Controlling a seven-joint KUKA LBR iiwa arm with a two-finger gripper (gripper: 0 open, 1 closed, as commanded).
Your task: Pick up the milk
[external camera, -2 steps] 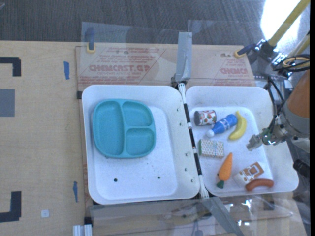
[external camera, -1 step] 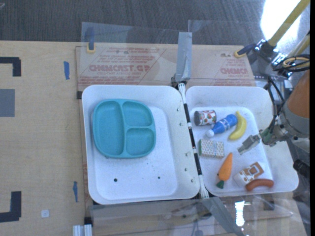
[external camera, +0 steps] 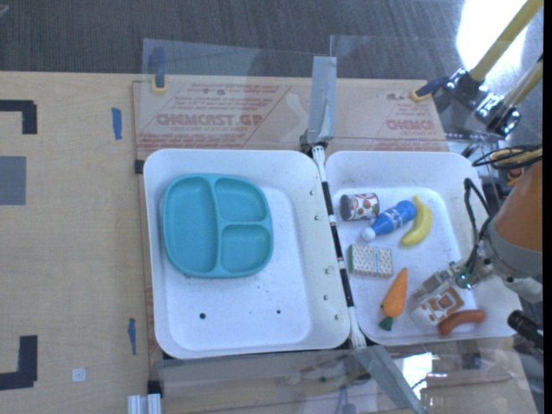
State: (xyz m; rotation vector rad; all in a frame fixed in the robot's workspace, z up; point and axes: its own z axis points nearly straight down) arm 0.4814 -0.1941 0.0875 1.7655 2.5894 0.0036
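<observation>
- The milk lay in the right bin, near its front right corner — a small carton, mostly white, with an orange-brown panel on its upper face and a greyish gabled end pointing up and to the left.
- The carton rested on its side, tilted at a diagonal, with a sausage touching or just beside its lower right edge and a carrot just to its left.
- The end effector sat low over the same corner of the bin, just beside the carton's upper right end; whether its tips touched the carton could not be told.
- Whether the end effector was apart or together could not be told either — the view was too small and cluttered there.
- The grey arm with its orange band came in from the right edge, above the bin's right wall.
- Farther back in the right bin lay a small can, a blue bottle with a white cap, and a banana; a speckled sponge-like block sat near the middle.
- The left bin carried a teal divided plate in its rear left part.
- Both bins stood side by side on the wooden tabletop.
</observation>
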